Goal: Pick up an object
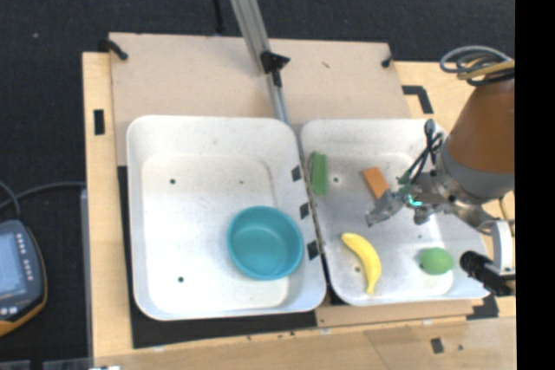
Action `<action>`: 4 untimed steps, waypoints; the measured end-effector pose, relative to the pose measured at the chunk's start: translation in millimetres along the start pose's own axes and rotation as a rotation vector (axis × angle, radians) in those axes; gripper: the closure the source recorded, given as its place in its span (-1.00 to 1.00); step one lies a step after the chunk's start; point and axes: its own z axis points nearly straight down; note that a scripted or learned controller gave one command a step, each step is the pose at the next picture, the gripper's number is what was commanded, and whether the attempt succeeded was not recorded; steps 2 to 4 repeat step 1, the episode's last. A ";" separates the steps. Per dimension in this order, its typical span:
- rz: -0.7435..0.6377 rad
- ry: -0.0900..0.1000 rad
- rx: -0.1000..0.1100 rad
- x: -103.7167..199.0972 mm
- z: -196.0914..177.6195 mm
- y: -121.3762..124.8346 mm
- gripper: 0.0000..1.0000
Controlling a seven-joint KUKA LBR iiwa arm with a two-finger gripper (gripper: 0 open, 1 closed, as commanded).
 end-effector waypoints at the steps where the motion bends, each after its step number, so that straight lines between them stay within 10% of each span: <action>1: 0.001 -0.003 0.006 -10.8 51.4 -5.1 -1.00; 4: 0.001 -0.003 0.006 -10.8 51.4 -5.1 -1.00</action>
